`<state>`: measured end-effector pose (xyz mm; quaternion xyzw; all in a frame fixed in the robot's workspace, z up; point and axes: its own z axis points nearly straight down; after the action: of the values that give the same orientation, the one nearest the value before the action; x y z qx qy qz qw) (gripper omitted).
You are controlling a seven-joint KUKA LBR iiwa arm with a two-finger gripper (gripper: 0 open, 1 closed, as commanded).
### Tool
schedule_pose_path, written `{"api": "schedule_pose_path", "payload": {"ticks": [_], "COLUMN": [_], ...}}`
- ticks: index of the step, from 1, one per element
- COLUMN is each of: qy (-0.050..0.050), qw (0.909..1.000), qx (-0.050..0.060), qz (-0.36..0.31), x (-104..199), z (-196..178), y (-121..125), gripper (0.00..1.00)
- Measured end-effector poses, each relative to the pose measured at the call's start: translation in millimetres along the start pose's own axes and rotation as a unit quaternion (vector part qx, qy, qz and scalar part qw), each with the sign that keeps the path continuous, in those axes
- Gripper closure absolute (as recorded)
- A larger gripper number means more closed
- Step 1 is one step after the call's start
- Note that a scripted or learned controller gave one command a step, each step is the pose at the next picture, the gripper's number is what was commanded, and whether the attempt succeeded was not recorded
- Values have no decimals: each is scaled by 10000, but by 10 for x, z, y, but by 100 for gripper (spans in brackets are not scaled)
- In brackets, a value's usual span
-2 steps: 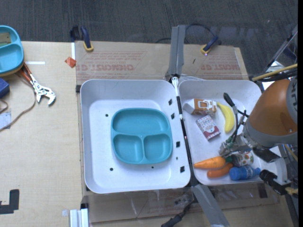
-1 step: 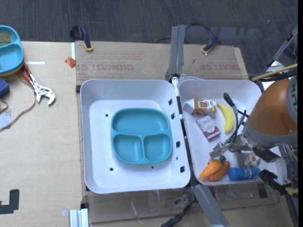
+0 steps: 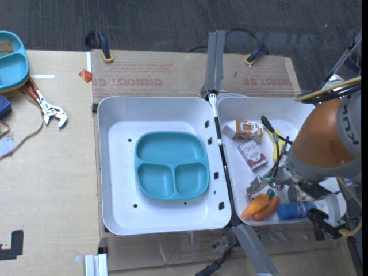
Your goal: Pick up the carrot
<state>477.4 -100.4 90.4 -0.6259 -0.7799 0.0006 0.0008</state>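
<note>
Carrot (image 3: 260, 206) lies slantwise, tip toward the bin's (image 3: 237, 171) near-left corner.

Glossy teal plastic tray (image 3: 171, 165); smooth white bins (image 3: 115, 171); metal wrench (image 3: 52, 111).

You've got even, diffuse overhead light — bright enough, no hard glare. Soft shadows under the arm (image 3: 328, 140) and inside the left bin (image 3: 109, 171) walls. Whites sit near clipping. Overall sharpness is mediocre — small items in the right bin (image 3: 305, 109) look soft and noisy.
</note>
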Motion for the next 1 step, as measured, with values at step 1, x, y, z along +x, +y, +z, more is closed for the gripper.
{"api": "schedule_pose_path", "payload": {"ticks": [1], "qy": [-14], "qw": [9957], "qx": [-9], "qz": [-929], "x": [-776], "z": [-917], "y": [778], "gripper": [0]}}
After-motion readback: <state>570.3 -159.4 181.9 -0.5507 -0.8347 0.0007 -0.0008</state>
